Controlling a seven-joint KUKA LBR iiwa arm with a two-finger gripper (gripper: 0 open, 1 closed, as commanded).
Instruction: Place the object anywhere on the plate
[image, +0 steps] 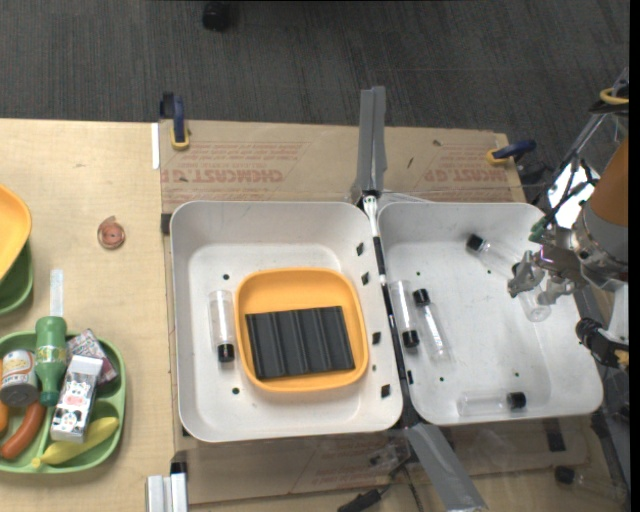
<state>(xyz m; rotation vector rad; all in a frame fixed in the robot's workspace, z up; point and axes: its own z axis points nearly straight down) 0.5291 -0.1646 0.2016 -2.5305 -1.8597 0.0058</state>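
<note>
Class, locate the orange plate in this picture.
The orange plate sits in the left bin, holding a black ridged block, with a clear tube on its left side.

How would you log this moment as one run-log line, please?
gripper: over right bin, right side | plate: left bin, bearing dark ridged block | clear tubes: right bin, not placed

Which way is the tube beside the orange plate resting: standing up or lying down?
Lying down. The tube rests flat on the left bin's floor, beside the plate.
</note>
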